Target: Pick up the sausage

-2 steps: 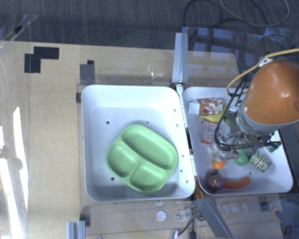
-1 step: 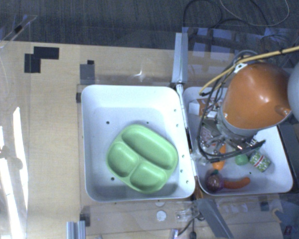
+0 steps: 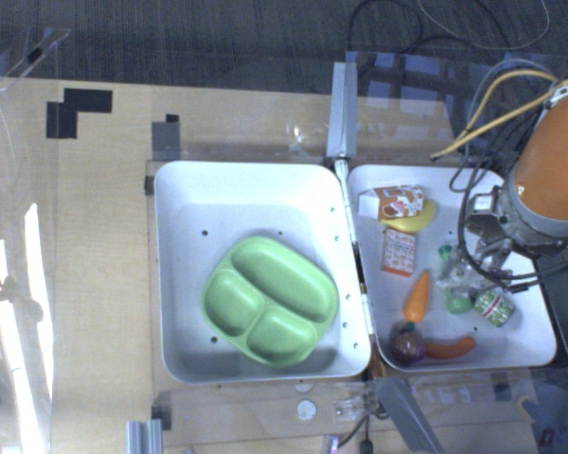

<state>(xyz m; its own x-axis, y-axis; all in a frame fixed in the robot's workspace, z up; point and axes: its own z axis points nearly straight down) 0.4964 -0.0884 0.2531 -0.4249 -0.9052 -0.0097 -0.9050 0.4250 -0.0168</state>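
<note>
The sausage (image 3: 449,348) is a reddish-orange link lying flat near the front edge of the right bin (image 3: 540,348), with its left end next to a purple round item (image 3: 407,346). My gripper (image 3: 475,272) hangs over the right-middle of that bin, some way behind the sausage and slightly to its right. It is just above a green item (image 3: 458,301) and a small red, white and green can (image 3: 493,307). The grey wrist and orange band (image 3: 554,173) rise behind it at the right.
The right bin also holds a carrot (image 3: 417,297), a red patterned packet (image 3: 399,252), a banana (image 3: 412,219) and a small carton (image 3: 399,200). A green divided plate (image 3: 270,299) lies in the left bin (image 3: 185,253). Cables (image 3: 483,126) trail behind the arm.
</note>
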